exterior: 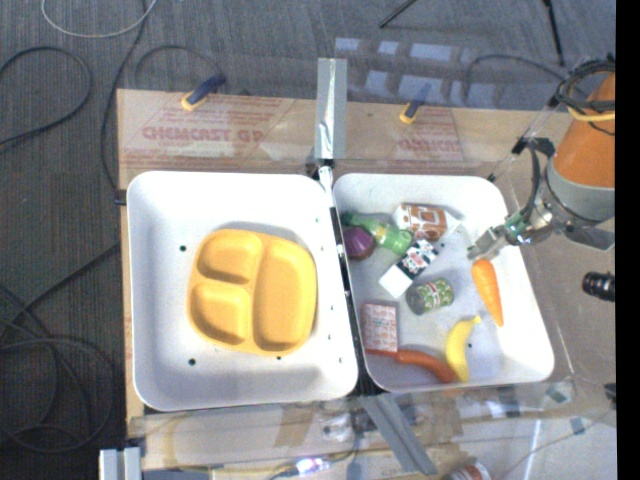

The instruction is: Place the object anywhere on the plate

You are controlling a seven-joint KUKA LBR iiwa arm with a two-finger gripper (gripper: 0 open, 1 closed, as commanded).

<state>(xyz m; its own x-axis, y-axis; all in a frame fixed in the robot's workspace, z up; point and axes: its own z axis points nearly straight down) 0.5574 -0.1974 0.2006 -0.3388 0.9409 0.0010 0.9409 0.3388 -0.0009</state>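
Gripper [497,240] is seen at right-centre, above the carrot [487,290]; finger state cannot be told. Nothing is placed on the yellow plate [255,290] at centre-left; pick and transfer are judged outstanding.

arm [585,158]: enters from right, orange band visible | gripper [497,240]: low, angled left

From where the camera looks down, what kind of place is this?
Probably a robotics lab test bench: two white bins on a board, toy food like a carrot and banana, loose cables on carpet.
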